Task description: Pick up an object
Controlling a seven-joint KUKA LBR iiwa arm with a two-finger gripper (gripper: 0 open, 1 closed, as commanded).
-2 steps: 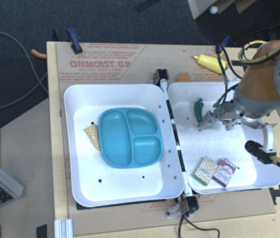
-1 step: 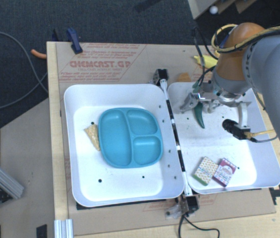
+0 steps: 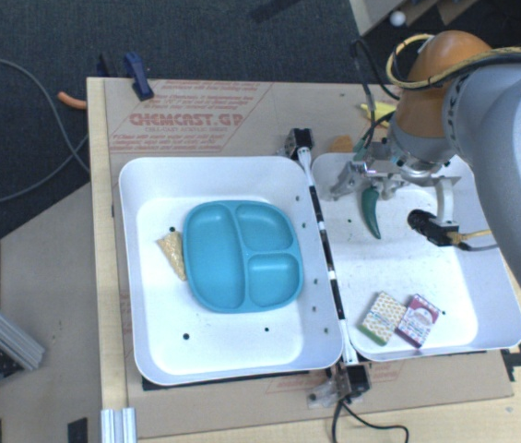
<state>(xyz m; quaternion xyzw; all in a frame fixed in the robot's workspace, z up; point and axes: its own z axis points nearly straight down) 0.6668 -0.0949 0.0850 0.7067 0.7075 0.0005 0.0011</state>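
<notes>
Right bin (image 3: 491, 326), hand's (image 3: 371, 185) fingertips unclear

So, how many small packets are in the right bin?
2: a checkered packet and a pink packet, side by side near the bin's front edge. The arm may hide more.

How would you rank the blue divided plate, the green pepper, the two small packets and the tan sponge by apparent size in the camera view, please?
1. blue divided plate
2. green pepper, tan sponge (partly hidden), checkered packet and pink packet: too alike to rank.
</notes>
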